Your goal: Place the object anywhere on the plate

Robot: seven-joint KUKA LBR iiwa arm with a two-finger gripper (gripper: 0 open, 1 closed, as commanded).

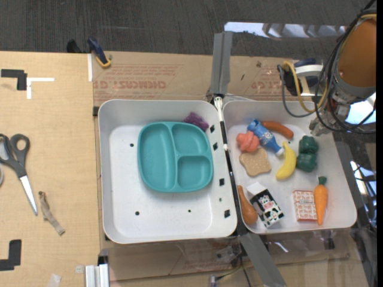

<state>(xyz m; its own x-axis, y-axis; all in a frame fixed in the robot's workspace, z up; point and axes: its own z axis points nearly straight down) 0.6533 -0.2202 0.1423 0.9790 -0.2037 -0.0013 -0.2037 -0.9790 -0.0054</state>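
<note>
A teal plate (pixel 176 156) with three compartments is lying in the left bin (pixel 114 178), toward its upper middle. A small purple thing (pixel 195 121) is sitting just beyond the plate's upper right rim, against the bin's far wall.

The toy foods are resting in the right bin (pixel 342 178), right of centre in the frame. A sausage (pixel 277 128) is lying at the top, with a blue bottle (pixel 265 136) just below it and a red-orange lump (pixel 247 141) touching the bottle's left side. A bread slice (pixel 255 162) is sitting under the lump, and a banana (pixel 287 162) is curving down beside it. A green pepper (pixel 307 153) is standing right of the banana. Lower down, a carrot (pixel 321 201) is lying by the right wall, a red-and-white carton (pixel 304 205) just left of it, a cow-print milk carton (pixel 266 205) further left, and an orange piece (pixel 246 205) along the divider.

The arm (pixel 359 52) is hanging at the upper right of the frame, above the right bin's far corner, with cables around it. Whether the claw is spread or pressed together I cannot tell.

Scissors (pixel 18 166) and a scrap of tape (pixel 51 215) are lying on the counter (pixel 48 130) at the left. A blue clamp (pixel 99 51) is gripping the cardboard (pixel 149 79) behind the bins; its mirrored print is too faint to read surely.
</note>
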